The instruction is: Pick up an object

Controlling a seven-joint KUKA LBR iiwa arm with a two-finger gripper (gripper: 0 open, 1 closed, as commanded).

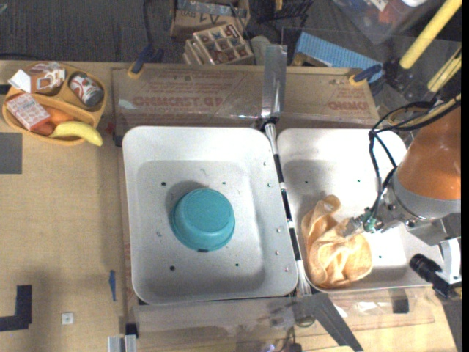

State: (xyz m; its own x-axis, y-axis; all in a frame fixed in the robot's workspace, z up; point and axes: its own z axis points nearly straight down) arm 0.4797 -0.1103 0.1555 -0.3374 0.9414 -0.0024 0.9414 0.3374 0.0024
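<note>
We see two shallow white bins side by side on the bench. In the left bin [146, 160] a teal bowl [204, 219] sits upside down, roughly in the middle of the floor, well apart from every wall. The right bin [322, 152] holds a crumpled yellow-orange cloth [333, 251], bunched up in its near left part, close to the wall that divides the two bins and reaching almost to the near rim.

The arm [436, 174] comes in from the right, its orange band showing above the grey wrist, with a black cable [377, 152] looping over the right bin. The gripper [364, 224] is down at the right edge of the cloth, touching or just above its folds. Its tips are small and dark against the fabric, so we cannot tell how it is set, or whether any of the cloth is caught in it. The cloth lies on the bin floor.

At the far left of the bench we see a yellow tray [18, 119] with a banana [77, 131] along its near edge and a few small packets and bowls inside. Beyond the bins lies a brown cardboard sheet [190, 94] with red lettering, and farther still a clutter of boxes and cables on the floor
</note>
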